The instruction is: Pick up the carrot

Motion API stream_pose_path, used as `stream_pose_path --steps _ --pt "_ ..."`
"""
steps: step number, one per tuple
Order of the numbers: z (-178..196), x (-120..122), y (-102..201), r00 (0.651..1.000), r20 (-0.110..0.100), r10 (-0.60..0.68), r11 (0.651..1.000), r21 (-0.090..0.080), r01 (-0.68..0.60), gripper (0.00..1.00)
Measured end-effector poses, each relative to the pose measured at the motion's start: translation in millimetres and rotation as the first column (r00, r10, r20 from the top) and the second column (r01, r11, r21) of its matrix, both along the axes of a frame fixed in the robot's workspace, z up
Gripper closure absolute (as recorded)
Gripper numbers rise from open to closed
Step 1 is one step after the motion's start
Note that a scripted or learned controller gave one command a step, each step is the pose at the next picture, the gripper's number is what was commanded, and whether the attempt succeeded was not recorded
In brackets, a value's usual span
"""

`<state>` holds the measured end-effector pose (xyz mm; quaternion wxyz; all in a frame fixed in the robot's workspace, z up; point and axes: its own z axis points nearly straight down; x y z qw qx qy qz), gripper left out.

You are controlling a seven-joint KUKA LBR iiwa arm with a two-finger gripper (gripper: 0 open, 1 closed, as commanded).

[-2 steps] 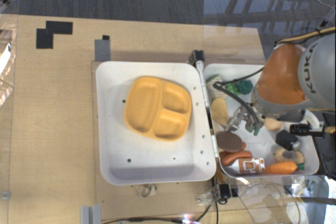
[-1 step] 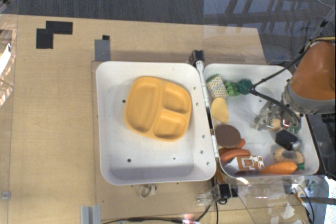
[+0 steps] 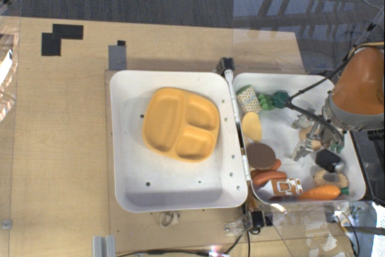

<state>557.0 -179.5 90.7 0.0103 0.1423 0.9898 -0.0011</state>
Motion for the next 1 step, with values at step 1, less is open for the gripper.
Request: stream_pose_path --steps 1 --pt "-2.0 72.0 -25.3 0.983 -0.006 -0.185 0.983 0.005 0.185 0.00"
